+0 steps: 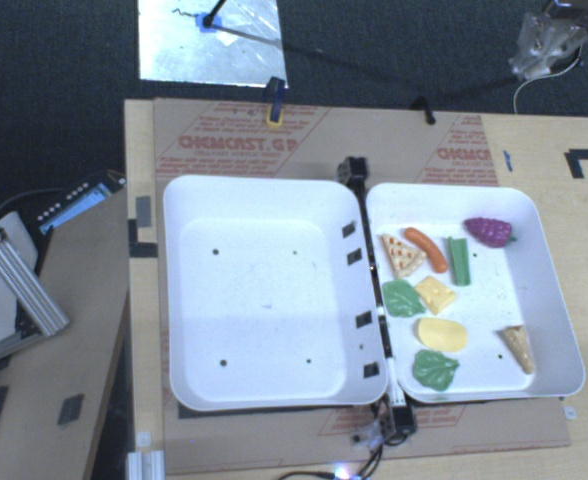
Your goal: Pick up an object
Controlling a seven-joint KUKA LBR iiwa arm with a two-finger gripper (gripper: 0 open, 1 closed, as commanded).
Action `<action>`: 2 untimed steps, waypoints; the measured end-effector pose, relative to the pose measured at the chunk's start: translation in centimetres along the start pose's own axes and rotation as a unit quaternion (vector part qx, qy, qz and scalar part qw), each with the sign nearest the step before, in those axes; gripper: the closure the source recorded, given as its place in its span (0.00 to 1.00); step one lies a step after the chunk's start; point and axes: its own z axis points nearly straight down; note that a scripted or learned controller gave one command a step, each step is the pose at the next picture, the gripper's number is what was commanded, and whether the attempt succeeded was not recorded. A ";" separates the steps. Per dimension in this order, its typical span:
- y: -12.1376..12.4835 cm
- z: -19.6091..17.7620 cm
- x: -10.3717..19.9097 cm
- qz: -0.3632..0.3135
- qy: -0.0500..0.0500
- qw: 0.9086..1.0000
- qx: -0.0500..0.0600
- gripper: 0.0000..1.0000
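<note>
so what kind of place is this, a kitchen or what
Probably a robotics lab test bench, not a kitchen. Two shallow white bins sit side by side on a cardboard sheet, the food in the right bin looks like toy pieces such as purple grapes, and a gripper hangs above.

Set high above the bench (224, 133), fixed, looking down at a slant from the near edge. Both white bins (264, 298) taken in whole, side by side, left and right (544, 268), with bench board, dark floor beyond and a side table at the left margin. Far enough off for small items to blur.
</note>
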 end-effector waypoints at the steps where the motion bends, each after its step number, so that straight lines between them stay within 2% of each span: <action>1: 0.0 -1.7 0.4 -0.003 0.000 1.000 -0.002 1.00; 2: 0.0 -4.4 4.0 -0.004 0.001 1.000 -0.003 1.00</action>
